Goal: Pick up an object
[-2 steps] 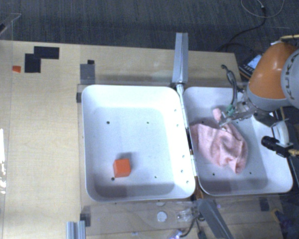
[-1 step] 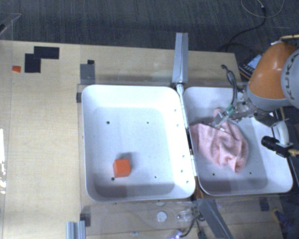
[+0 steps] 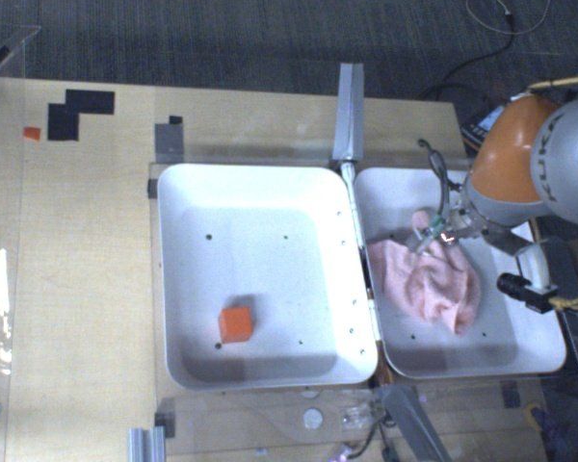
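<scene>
The end effector (image 3: 435, 235) sits low over the pink cloth's (image 3: 427, 282) upper edge in the right bin (image 3: 520, 349); its grip state cannot be told. The cloth spreads below and beside it, its length running downward.

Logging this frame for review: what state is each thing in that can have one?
Pink cloth: crumpled, lying in the right bin, its upper edge at the gripper.
Orange block: resting flat in the left bin, untouched.
Gripper: low over the cloth's top edge; grip cannot be judged.
</scene>
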You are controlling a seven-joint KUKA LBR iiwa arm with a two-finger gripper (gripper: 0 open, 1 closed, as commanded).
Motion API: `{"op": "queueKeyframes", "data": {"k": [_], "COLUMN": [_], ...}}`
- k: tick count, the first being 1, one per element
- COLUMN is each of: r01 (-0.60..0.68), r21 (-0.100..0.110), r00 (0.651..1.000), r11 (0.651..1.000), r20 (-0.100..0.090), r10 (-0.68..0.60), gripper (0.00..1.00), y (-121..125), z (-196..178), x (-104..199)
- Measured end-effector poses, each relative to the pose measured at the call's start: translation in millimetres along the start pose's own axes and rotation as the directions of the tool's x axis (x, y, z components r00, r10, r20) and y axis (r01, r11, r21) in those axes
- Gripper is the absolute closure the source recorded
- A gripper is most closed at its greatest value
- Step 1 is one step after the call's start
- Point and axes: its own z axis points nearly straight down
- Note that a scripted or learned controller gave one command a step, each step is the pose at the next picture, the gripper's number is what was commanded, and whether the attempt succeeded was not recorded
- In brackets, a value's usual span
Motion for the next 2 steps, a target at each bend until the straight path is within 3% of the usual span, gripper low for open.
{"op": "queueKeyframes", "data": {"k": [1,2], "r01": [0.001,-0.049], "r21": [-0.012,0.001], "r00": [1.0,0.999], "r11": [1.0,0.999], "r20": [0.007,-0.001], "r10": [-0.001,0.049], "gripper": [1.0,1.0], "y": [4,84], "z": [-14,-98], "x": [-1,20]}}
